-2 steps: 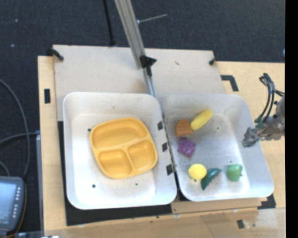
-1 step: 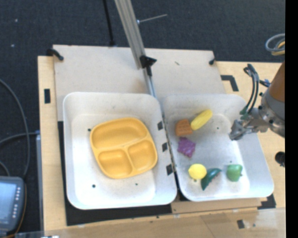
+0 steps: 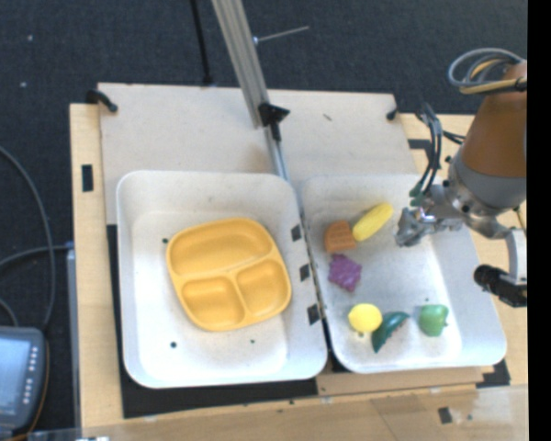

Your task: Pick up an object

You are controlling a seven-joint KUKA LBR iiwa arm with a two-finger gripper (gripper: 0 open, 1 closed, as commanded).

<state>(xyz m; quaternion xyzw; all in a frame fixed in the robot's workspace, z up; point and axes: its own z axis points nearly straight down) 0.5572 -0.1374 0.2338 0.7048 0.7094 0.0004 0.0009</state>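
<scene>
Jaws of the gripper (image 3: 410, 231) are hovering at right of frame beside the yellow corn (image 3: 373, 220) in the right bin (image 3: 468, 283); their spread cannot be told.

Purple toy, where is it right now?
The purple toy lies in the right bin, near its left wall, just below the orange-brown toy.

Dark blue-grey carpeted floor (image 3: 92, 26) all around, pale wooden bench top (image 3: 184, 127) in the middle, slanted silver aluminium rail (image 3: 237, 35) rising from its far side, black cables (image 3: 18, 209) looping on the left, small grey screen device (image 3: 9, 375) at near left, even light
</scene>
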